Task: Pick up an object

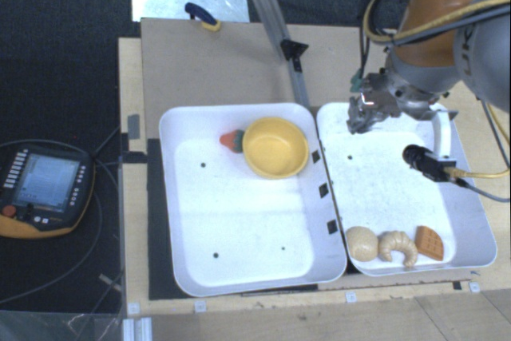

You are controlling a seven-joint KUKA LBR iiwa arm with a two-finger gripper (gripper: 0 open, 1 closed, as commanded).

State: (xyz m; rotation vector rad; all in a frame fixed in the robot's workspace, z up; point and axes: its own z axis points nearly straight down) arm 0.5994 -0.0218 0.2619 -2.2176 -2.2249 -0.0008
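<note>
claw (361, 122) over right bin (385, 184)

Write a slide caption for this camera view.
Gripper over right bin's far end, baked goods at its near edge, yellow bowl in left bin.

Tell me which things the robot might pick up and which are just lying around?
For the job:
gripper, yellow bowl, small red toy, bun, croissant, waffle.

Just lying about:
control pad, clamp, both outside the bins.
</note>
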